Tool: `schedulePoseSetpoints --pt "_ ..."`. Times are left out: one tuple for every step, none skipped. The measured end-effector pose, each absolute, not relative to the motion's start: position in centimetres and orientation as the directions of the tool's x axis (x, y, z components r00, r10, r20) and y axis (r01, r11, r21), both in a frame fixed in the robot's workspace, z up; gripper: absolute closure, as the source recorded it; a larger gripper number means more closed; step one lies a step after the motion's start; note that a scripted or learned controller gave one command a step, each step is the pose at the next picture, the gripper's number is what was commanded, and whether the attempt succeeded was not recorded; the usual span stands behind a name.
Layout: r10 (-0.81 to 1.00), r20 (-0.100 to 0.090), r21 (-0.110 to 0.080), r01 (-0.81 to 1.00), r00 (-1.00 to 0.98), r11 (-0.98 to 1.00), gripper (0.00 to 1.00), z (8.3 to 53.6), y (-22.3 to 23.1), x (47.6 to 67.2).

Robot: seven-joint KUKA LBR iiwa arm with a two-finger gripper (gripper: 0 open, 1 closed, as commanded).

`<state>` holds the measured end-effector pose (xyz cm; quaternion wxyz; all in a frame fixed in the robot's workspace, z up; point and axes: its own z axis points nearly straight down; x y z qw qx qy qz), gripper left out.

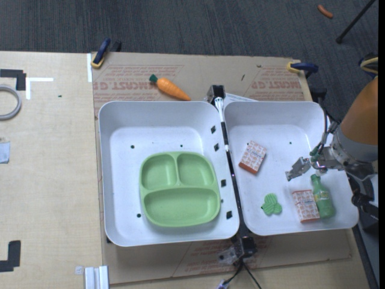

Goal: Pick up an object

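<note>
The green bottle [323,198] lay in the right bin [283,116], near its right wall, just beside a small box [305,205], with its long side running up and down the view and its neck toward the far side. It looked light, hard and a bit slippery, so its middle seemed the best place to pinch. The end effector [308,166] hung just above its neck, fingers spread and holding nothing.

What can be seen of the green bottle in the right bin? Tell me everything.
The green bottle is small, glossy and plastic-looking, with a narrow neck, a wider body and a pale label band around it. It lies on its side on the floor of the right bin, near the lower right corner, neck pointing up the picture toward the end effector just above it. Its left side sits against a small printed box.
</note>
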<state>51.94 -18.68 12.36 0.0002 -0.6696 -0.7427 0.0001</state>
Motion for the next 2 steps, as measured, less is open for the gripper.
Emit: schedulePoseSetpoints --pt "0.948 -0.002 0.011 0.948 -0.318 0.318 0.00 9.52 -19.75 48.20" --pt "0.950 -0.004 0.007 0.950 -0.313 0.313 1.00 10.33 -19.96 48.12"
